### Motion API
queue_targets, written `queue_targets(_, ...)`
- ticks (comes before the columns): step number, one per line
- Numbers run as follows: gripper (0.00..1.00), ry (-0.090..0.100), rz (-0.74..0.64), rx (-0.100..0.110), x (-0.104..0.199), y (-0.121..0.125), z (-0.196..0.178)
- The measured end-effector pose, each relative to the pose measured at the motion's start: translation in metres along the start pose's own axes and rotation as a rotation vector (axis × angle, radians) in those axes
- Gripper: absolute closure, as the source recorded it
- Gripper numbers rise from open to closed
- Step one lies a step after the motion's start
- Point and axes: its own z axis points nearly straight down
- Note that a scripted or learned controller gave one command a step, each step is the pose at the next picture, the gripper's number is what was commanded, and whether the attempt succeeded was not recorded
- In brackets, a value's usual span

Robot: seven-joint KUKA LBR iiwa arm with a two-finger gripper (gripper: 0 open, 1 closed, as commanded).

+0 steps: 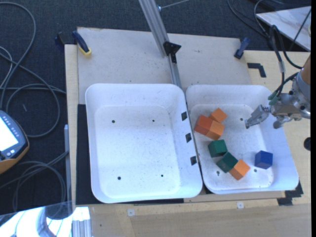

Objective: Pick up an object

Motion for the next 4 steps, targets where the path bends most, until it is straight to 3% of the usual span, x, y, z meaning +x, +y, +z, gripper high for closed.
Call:
queue_targets(1,0.00,-0.003,-0.002,0.000,-0.029,0.082,0.060)
queue_targets(2,0.00,-0.002,-0.001,0.000,-0.028,0.079,0.056)
queue_targets(3,0.00,-0.001,-0.006,-0.002,0.003,0.160,0.122)
queue_targets(4,0.00,0.002,-0.009,-0.007,0.078,0.157,0.060)
